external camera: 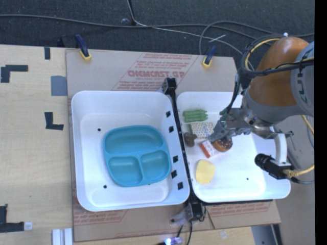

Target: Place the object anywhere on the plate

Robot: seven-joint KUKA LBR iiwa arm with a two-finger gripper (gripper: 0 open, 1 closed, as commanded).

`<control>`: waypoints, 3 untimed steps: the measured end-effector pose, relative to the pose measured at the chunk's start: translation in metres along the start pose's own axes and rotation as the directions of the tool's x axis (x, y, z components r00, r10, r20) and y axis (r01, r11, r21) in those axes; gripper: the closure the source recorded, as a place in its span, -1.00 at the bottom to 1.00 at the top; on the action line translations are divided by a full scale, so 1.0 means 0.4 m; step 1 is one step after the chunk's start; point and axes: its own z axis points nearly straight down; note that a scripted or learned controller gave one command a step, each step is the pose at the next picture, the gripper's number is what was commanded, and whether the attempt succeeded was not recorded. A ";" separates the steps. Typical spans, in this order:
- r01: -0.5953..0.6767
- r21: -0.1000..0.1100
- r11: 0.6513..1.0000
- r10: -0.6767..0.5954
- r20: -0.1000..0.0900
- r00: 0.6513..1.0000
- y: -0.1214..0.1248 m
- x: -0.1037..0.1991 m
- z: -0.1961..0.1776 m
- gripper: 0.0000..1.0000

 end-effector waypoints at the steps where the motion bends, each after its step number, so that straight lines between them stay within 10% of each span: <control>1: -0.001 0.000 1.000 0.001 0.000 1.000 -0.023 0.109 0.023 1.00; 3: 0.000 0.000 1.000 0.000 0.001 1.000 -0.057 0.373 0.065 1.00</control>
